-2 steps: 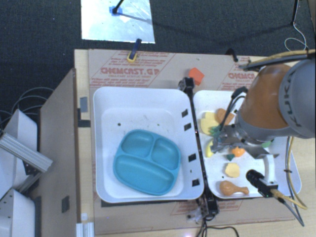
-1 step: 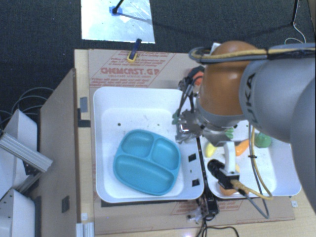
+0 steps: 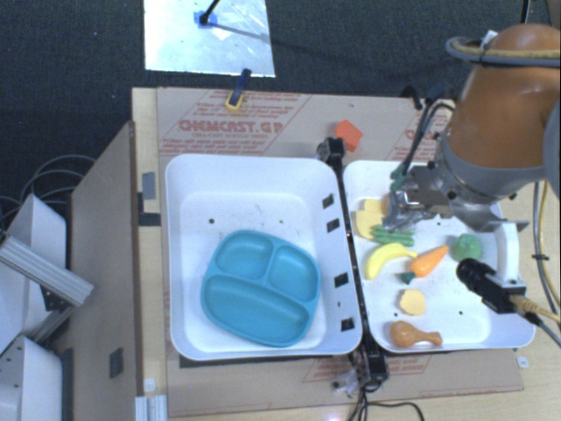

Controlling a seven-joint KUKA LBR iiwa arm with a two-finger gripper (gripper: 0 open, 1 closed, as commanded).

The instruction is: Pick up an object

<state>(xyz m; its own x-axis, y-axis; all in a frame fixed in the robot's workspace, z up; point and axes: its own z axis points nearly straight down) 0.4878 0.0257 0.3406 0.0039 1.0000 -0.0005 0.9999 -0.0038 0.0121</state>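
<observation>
Nearest the camera in the right-hand shallow white bin (image 3: 504, 235) lies a brown plastic toy drumstick (image 3: 413, 333), close to the front rim, with a small pale yellow round piece (image 3: 412, 302) just behind it. Further back sit a yellow toy banana (image 3: 386, 257) and an orange toy carrot (image 3: 429, 260), nearly touching, then a green bean-like piece (image 3: 392, 233) and a yellow wedge (image 3: 372, 215). A green lump (image 3: 467, 245) lies toward the right.

The metal two-finger gripper (image 3: 404, 202) hangs over the yellow wedge and green piece; whether its fingers are apart or together I cannot tell.

A good pick here probably means descending straight onto one item (the clutter invites a two-object pinch). The divider between the bins is near on the left, so little sideways room there. The left bin (image 3: 188, 235), holding a blue sectioned plastic plate (image 3: 260, 285), offers more room.
</observation>
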